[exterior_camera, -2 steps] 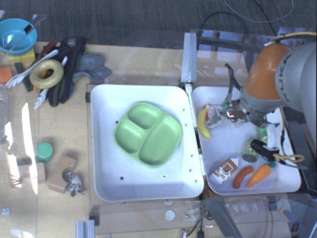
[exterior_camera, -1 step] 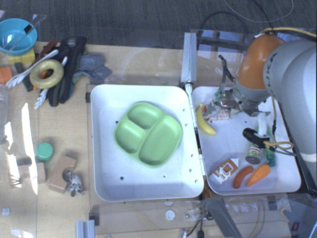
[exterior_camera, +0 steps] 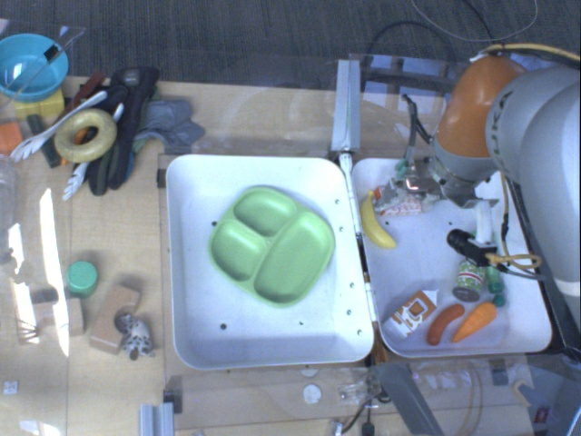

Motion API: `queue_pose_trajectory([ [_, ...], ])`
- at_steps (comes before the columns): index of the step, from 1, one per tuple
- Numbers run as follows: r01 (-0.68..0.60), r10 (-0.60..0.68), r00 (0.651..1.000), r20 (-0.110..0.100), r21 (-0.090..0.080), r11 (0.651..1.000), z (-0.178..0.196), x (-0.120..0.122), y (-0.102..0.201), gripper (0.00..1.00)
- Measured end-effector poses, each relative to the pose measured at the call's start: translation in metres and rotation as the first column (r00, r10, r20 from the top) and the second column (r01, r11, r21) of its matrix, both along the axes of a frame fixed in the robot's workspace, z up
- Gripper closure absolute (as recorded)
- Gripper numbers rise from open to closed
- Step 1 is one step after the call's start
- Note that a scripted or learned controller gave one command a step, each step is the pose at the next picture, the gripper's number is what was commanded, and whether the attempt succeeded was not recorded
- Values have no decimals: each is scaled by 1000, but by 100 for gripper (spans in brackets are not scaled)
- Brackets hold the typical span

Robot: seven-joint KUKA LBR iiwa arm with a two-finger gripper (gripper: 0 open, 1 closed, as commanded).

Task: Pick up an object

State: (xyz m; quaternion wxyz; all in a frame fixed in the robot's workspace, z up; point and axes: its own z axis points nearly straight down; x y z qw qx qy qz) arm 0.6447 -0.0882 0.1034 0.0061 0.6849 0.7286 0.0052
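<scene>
Across the bench (exterior_camera: 109, 243), two white bins are sitting side by side: the left bin (exterior_camera: 195, 334) is carrying a green divided plate (exterior_camera: 272, 245), and the right bin (exterior_camera: 536, 330) is holding the smaller pieces. Reaching in from the right, the grey arm (exterior_camera: 536, 143) is hanging its end effector (exterior_camera: 407, 193) low over the right bin's far corner, just beside the banana (exterior_camera: 376, 225); whether it is open or closed, I cannot tell. Nearer the front, a carrot (exterior_camera: 477, 321), a sausage (exterior_camera: 443, 323), a small carton (exterior_camera: 413, 312) and a tin (exterior_camera: 469, 282) are lying close together. Going well probably means settling on the banana, which is lying apart from the rest, and closing across its narrow middle.
</scene>
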Motion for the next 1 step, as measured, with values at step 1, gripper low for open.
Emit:
queue_pose_trajectory([
  [1,-19,19,1000,-7,1,1000,84,26,90,100],
])
